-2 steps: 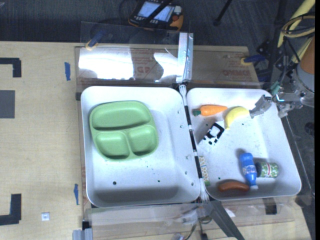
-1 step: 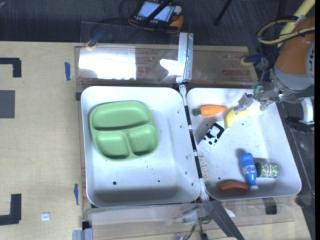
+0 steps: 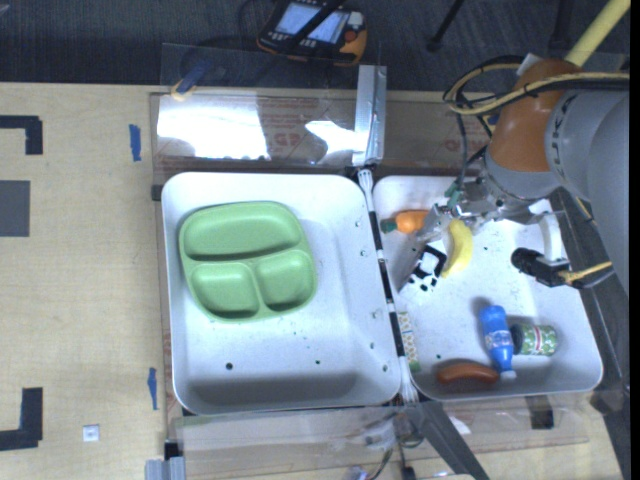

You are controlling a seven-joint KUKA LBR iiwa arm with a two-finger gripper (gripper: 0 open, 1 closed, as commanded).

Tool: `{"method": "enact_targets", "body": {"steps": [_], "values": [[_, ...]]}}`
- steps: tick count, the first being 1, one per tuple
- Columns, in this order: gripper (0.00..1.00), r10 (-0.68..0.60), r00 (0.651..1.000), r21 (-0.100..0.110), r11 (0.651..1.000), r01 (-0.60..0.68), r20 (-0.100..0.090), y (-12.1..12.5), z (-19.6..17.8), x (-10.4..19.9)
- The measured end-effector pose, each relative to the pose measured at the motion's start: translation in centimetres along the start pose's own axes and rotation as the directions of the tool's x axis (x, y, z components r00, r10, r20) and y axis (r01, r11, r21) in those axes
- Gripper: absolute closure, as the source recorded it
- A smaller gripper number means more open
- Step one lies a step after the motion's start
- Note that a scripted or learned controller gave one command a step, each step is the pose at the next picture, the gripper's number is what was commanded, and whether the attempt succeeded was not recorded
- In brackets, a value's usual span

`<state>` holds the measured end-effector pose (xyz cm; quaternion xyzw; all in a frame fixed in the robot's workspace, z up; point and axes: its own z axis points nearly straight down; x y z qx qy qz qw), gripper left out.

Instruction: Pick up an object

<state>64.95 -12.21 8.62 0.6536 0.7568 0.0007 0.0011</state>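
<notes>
bins (image 3: 330,368): glossy white plastic | tray (image 3: 248,258): matt green plastic | bench (image 3: 80,298): pale wood

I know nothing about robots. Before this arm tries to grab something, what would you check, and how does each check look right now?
1. Things to pick lie in the right bin: ok; banana, carrot, blue bottle, green can, sausage.
2. pincer over a target: ok, at the banana's top end.
3. Pincer open or shut: cannot tell.
4. Banana free of neighbours: not ok, a black-and-white block lies against it.
5. Green tray out of the way: ok, in the left bin.
</notes>
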Motion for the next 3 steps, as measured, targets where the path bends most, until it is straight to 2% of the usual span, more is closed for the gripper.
{"method": "enact_targets", "body": {"steps": [1,2,3], "values": [[1.0,-0.002,1.0,-0.005,1.0,0.002,0.002,0.2,-1.2,0.1],[1.0,0.074,0.997,0.003,0.997,-0.074,-0.001,-3.4,-9.9,5.7],[1.0,-0.044,0.999,0.004,0.999,0.044,-0.002,-3.9,-9.9,4.1]]}}
